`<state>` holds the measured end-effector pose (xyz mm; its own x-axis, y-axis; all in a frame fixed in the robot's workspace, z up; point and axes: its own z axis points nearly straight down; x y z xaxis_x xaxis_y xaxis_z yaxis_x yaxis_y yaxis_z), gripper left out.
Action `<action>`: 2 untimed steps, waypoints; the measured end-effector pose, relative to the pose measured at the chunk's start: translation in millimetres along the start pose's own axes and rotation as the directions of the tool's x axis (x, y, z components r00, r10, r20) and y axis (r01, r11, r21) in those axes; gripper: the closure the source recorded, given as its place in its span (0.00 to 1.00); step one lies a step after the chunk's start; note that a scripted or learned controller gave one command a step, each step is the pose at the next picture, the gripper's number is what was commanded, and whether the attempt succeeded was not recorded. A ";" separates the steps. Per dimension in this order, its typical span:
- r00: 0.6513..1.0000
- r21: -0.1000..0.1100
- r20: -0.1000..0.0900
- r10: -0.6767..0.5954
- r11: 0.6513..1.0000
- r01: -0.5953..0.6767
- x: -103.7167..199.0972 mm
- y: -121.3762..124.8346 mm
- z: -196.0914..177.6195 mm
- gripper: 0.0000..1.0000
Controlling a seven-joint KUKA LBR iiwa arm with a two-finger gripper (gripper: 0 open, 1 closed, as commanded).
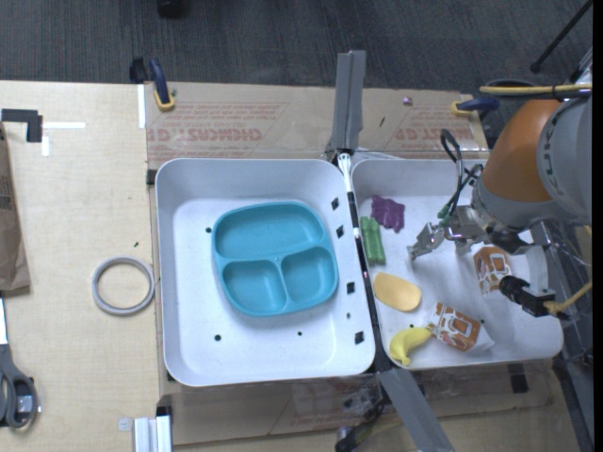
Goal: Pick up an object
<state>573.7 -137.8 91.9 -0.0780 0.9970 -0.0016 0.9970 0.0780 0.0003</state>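
While the gripper (426, 244) hung over the right bin (429, 172), its fingers stood apart with nothing between them. Purple piece (387, 212), green piece (374, 239), yellow oval (397, 292), banana (409, 344) and two snack packets (458, 328) lay on that bin's floor.

Two shallow white bins side by side: the left bin (179, 281) holds a blue three-compartment plastic tray (275, 258); the right bin (528, 347) holds a purple item (387, 212), green piece (374, 240), yellow oval (398, 292), yellow banana (409, 344) and two orange-white packets (458, 329). The metal two-finger gripper (421, 246) hangs over the right bin, fingers parted.
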 end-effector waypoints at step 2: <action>0.887 -0.002 0.001 -0.462 0.887 0.462 -85.4 6.8 0.2 0.00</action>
<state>587.2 -222.3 91.9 -0.5299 0.8480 -0.0025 0.8480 0.5299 0.0012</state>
